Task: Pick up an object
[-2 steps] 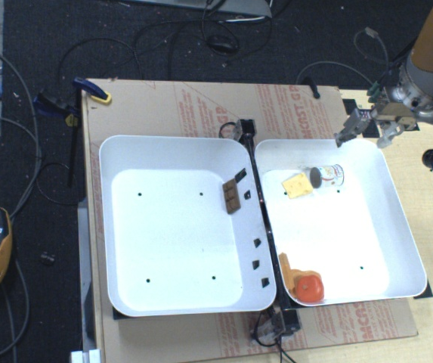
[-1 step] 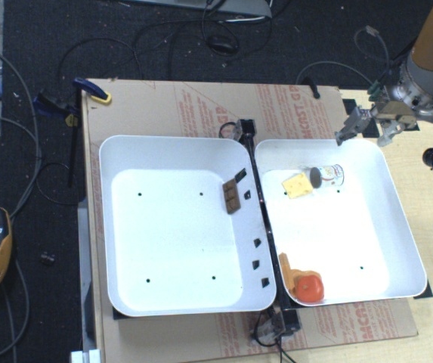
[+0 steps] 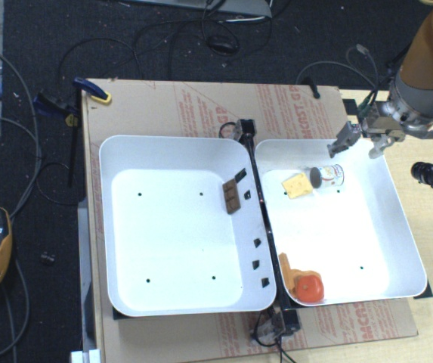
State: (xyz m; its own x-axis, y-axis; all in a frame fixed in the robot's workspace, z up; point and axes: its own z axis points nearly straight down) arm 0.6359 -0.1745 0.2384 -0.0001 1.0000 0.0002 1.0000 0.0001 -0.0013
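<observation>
The arm [image 3: 426, 59] is reaching in from the right, its gripper [image 3: 361, 144] hanging spread open and empty over the right bin's [image 3: 397, 203] far edge, near what may be a small jar [image 3: 327, 176].

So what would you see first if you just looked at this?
Probably the bright orange-red object in the near corner of the right bin. Next, the yellow block beside a small jar at that bin's far end, with the gripper above them. The left bin holds a brown piece.
</observation>
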